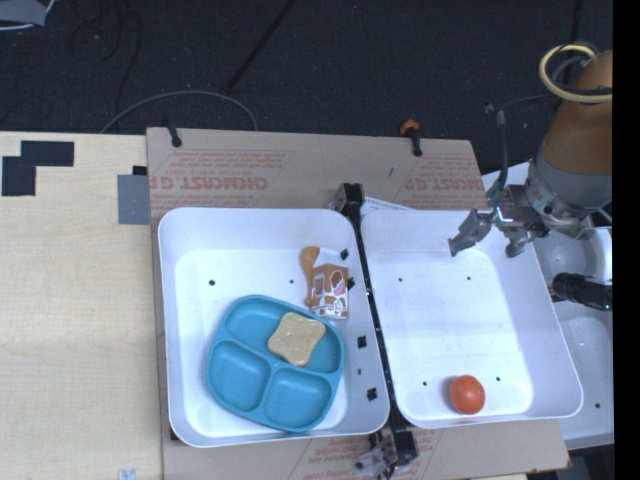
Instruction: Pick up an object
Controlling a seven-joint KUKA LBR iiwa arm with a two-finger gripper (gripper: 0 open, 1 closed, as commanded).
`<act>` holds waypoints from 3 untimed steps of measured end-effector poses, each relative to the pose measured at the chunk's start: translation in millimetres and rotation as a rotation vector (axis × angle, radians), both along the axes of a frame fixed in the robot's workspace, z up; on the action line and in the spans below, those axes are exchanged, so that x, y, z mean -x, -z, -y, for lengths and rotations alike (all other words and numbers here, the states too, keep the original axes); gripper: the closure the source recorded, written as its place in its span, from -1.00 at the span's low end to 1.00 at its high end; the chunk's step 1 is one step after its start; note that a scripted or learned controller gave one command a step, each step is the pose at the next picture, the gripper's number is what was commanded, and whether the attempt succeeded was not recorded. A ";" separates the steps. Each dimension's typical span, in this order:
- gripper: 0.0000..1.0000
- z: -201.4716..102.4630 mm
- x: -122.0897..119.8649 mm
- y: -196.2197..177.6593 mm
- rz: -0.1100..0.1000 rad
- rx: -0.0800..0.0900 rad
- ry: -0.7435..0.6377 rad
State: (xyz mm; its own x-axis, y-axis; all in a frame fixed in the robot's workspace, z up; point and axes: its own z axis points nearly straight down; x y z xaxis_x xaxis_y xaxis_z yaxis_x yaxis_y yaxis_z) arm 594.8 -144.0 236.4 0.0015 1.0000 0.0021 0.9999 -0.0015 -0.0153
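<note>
Nearest to me, low in the right-hand shallow white plastic bin (560, 368), I see a small round orange-red ball, perhaps a toy tomato (466, 394), lying by itself close to the bin's front wall. I judge it the easiest pick: it looks light, smooth and firm, but its roundness means it could roll or squirt out if the fingers close off-centre. I would come straight down and close across its widest part, with the front wall left clear of the fingers.

Beside it, in the left-hand white bin (185, 268), sits a blue plastic plate divided into compartments (250, 373), and on its upper right compartment rests a tan slice of toast-shaped toy bread (296, 339). The slice looks thin and light; I think it would have to be pinched by its edges, which is awkward while it lies flat. The plate is broad and stiff, and only its rim offers a hold.

Just beyond the plate, near the divider between the bins, lies a small crumpled brown-and-white printed packet (327, 288). It seems soft and would crush rather than slip.

Farthest off, over the right bin's upper right corner, hangs the grey pincer (492, 230), its fingers spread apart with nothing between them, well apart from the ball.
</note>
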 end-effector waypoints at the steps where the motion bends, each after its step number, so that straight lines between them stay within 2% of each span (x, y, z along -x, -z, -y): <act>1: -1.00 0.1 -2.3 -8.1 0.014 0.002 -0.002; 2: -1.00 -2.6 8.8 47.7 0.007 0.000 -0.002; 3: -1.00 2.7 9.0 109.8 0.008 0.001 -0.001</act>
